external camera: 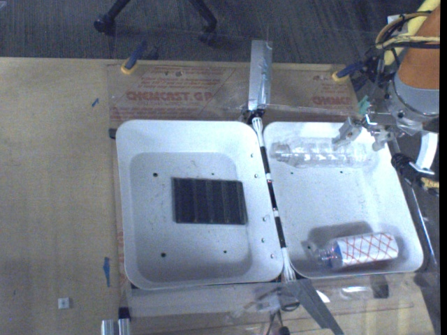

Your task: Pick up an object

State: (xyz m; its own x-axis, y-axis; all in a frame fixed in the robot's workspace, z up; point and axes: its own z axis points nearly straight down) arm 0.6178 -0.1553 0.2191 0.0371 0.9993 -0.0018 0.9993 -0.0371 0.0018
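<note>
A clear plastic bottle (321,154) lies on its side along the far wall of the right bin (412,246). A second bottle with a red-and-white checked label (360,248) lies near that bin's front edge. In the left bin (140,159) a dark ridged rectangular block (209,201) rests flat in the middle. My gripper (363,135) hangs over the far right corner of the right bin, just above the clear bottle's right end. Its two fingers (346,131) stand spread apart with nothing between them.
A metal divider post (260,75) rises behind the seam between the bins. Clamps and cables (363,68) crowd the far right by the arm. Bare wooden bench (49,187) stretches to the left of the bins.
</note>
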